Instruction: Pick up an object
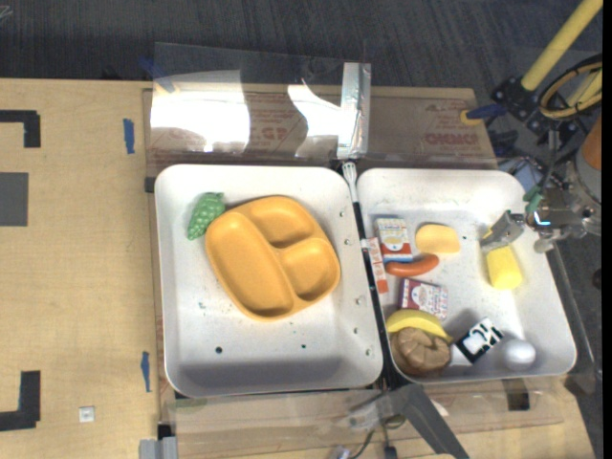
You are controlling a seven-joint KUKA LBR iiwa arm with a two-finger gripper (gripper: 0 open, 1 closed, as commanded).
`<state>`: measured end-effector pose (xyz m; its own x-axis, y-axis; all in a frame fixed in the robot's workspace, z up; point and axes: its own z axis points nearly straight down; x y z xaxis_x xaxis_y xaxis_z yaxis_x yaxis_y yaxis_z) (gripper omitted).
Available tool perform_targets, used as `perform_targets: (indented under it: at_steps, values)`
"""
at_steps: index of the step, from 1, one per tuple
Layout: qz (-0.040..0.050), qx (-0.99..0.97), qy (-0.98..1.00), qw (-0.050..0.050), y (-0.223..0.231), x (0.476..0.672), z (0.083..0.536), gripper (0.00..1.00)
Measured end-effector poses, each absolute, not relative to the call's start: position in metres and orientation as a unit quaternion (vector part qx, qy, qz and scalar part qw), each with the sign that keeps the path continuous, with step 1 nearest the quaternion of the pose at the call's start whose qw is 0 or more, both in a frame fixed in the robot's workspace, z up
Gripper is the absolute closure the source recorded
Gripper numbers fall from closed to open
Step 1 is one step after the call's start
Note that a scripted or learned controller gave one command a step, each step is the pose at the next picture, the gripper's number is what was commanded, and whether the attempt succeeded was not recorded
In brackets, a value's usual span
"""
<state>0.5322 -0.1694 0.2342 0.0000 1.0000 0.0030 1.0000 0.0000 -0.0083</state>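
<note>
Block [504,268], yellow, lay in the right bin [559,299] near its right wall, just below the gripper [505,226], whose fingers were spread and held nothing. Further left sat a sausage [409,265] and carton [393,237]; the left bin [182,342] held a yellow tray [273,254].

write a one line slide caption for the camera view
Gripper poised above a yellow block in the right bin of toy food, with an orange divided plate in the left bin.
</note>
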Motion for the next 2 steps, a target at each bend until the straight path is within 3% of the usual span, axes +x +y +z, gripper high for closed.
perform_targets:
  at_steps: [1, 2]
  values:
    - [0.0036, -0.791, -0.612, 0.006, -0.142, 0.538, 0.144, 0.0]
    - [0.0019, -0.821, -0.57, 0.002, -0.139, 0.516, 0.208, 0.0]
